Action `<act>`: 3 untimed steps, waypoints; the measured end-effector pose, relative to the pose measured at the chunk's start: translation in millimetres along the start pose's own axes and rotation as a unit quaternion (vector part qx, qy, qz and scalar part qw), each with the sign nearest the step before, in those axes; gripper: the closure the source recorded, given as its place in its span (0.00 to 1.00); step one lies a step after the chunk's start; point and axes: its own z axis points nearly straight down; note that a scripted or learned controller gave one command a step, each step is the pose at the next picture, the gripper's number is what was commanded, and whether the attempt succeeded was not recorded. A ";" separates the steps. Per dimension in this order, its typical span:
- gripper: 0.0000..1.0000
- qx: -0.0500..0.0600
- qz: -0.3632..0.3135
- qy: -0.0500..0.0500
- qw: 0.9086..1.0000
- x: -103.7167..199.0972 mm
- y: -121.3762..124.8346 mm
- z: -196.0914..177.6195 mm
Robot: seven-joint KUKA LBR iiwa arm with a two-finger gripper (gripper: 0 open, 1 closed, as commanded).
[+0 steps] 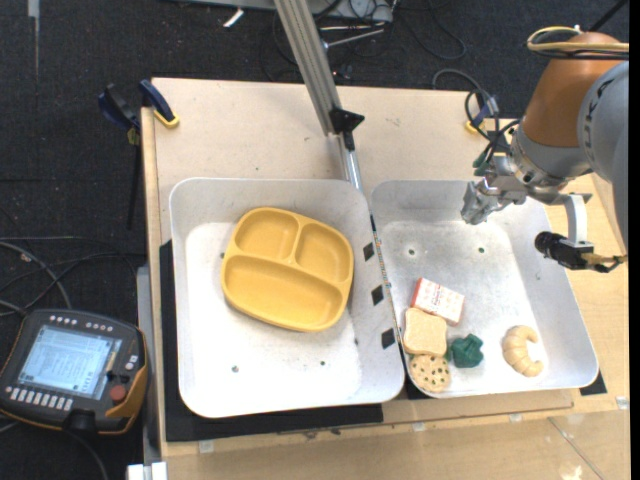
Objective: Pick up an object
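Observation:
My gripper [478,206] hangs over the far edge of the right bin [500,258], well apart from the objects. These lie in a group at the bin's near side: a small pink and white box [438,299], a slice of toast [425,332], a round cookie [431,372], a dark green piece [465,350] and a croissant [523,350]. Nothing shows in the gripper.
The left bin [200,368] holds a yellow divided plate [288,267]. A metal pole [312,53] slants over the bench behind the bins. A teach pendant [68,368] lies off the bench at the lower left. Clamps [150,103] sit at the bench's back corners.

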 end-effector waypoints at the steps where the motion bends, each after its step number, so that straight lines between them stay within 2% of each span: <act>1: 1.00 -0.001 -0.001 0.000 1.000 0.9 -1.6 -64.2; 2: 1.00 0.001 -0.001 0.000 1.000 1.0 -0.1 -92.5; 3: 1.00 0.004 -0.003 0.002 1.000 52.0 -12.0 -82.0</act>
